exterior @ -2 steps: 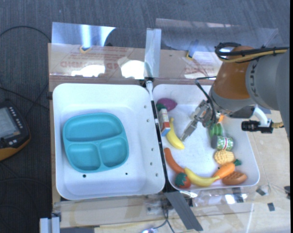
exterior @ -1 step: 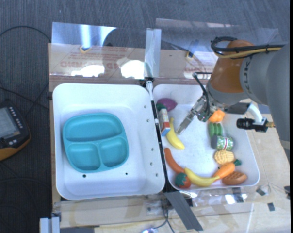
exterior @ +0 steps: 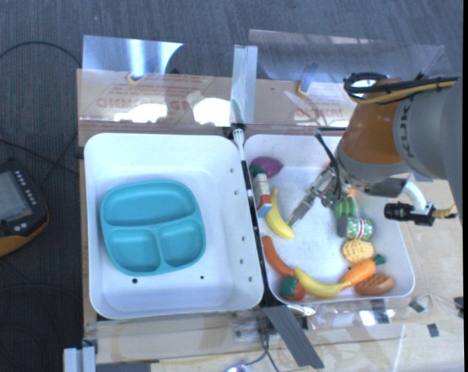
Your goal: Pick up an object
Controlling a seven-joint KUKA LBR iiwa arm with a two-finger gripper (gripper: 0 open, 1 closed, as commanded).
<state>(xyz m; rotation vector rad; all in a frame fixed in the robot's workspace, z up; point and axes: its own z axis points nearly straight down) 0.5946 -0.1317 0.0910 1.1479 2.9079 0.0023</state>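
My jaws (exterior: pixel 305 204) hang low over the bare floor of the right bin (exterior: pixel 400 285). The two fingers stand apart, released, with nothing between them.

Nearest target: the small yellow banana (exterior: pixel 277 218), lying just beside my fingertips on the side toward the divider between the bins. Beyond it, along that divider, lie a red-and-white tube-shaped item (exterior: pixel 259 184) and a purple piece (exterior: pixel 266 166). On my opposite side sits a green piece (exterior: pixel 345 208), with a corn cob (exterior: pixel 357 249) and a carrot (exterior: pixel 361 270) past it. A longer banana (exterior: pixel 321 285) and an orange sausage shape (exterior: pixel 276 257) lie toward the near wall.

Handling judgement: these look like toy plastic foods, so light, rigid, smooth and likely slippery. The small banana should be taken across its thick middle, fingers square to its curve; a grip near a tapered end could squirt it out.

The left bin holds a teal divided tray (exterior: pixel 151 225).
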